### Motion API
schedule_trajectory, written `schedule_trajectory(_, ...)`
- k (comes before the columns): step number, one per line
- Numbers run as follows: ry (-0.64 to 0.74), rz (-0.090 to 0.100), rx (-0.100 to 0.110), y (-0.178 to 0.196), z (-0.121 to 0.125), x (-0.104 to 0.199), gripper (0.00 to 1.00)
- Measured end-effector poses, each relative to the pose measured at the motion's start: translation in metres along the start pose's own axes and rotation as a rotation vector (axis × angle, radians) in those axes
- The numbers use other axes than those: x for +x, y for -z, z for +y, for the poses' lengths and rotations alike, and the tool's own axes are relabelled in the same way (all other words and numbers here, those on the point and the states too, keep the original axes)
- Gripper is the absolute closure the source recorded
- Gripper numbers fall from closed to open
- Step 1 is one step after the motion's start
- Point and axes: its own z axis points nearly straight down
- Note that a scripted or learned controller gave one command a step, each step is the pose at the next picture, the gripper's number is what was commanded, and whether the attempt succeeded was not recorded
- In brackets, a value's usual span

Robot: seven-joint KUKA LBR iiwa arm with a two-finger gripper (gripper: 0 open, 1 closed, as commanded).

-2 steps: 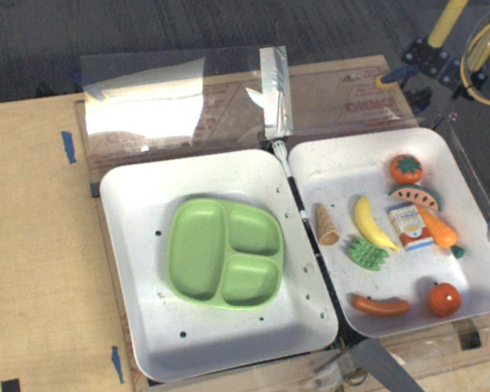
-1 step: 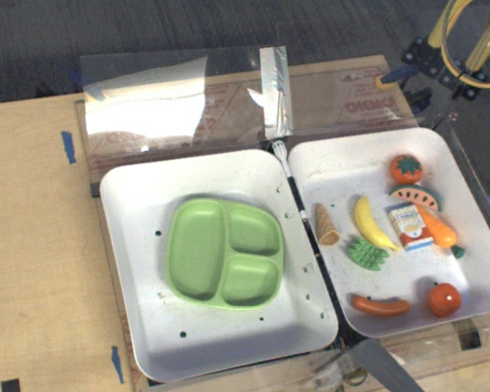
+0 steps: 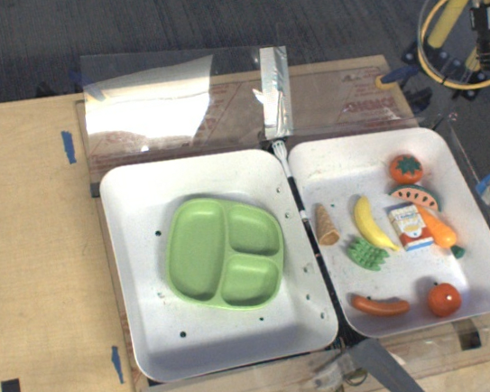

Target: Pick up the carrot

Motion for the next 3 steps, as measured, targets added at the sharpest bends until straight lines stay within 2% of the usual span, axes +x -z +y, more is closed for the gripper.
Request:
schedule_trajectory(1, 0.317, 0.0, 0.0, 0.004, -0.031, 0.002, 1.0)
schedule_trajectory(2, 0.935, -0.003, -0.003, -0.021, -0.003, -0.016, 1.0)
schedule_trajectory(3, 1.08, -0.001, 0.0, -0.013, 0.006, 0.001, 1.0)
